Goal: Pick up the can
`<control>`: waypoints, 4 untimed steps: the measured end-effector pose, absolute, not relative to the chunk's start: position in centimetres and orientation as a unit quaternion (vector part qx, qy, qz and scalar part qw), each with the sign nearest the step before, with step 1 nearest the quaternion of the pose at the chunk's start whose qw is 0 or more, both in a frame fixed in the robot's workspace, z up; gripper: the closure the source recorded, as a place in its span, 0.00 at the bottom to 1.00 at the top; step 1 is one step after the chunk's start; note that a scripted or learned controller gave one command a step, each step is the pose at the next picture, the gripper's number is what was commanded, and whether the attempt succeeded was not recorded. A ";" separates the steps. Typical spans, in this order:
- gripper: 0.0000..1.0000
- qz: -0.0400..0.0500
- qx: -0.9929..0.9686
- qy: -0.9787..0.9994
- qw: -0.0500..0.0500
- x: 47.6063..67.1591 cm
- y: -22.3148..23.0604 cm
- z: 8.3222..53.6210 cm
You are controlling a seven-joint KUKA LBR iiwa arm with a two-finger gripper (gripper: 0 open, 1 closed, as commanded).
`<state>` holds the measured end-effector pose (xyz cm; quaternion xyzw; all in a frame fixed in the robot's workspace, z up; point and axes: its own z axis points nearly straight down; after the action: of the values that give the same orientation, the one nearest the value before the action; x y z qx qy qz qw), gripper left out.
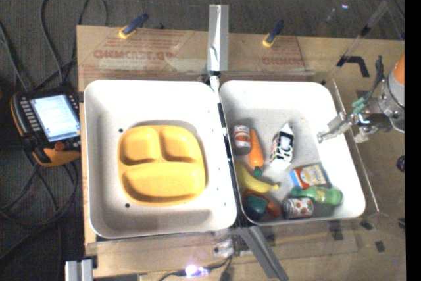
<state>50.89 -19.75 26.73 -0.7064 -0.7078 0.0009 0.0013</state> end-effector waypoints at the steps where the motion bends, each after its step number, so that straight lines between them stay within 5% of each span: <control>1: 1.00 0.001 -0.705 -0.709 0.002 51.0 -19.6 27.6; 2: 0.00 0.001 -0.705 -0.709 0.002 51.0 -19.6 27.5; 3: 0.00 0.001 -0.727 -0.687 0.002 51.9 -13.8 17.2; 4: 0.00 0.002 -0.761 -0.649 0.002 48.2 -14.8 12.6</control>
<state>48.21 -14.76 12.62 -0.7607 -0.6491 0.0019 0.0024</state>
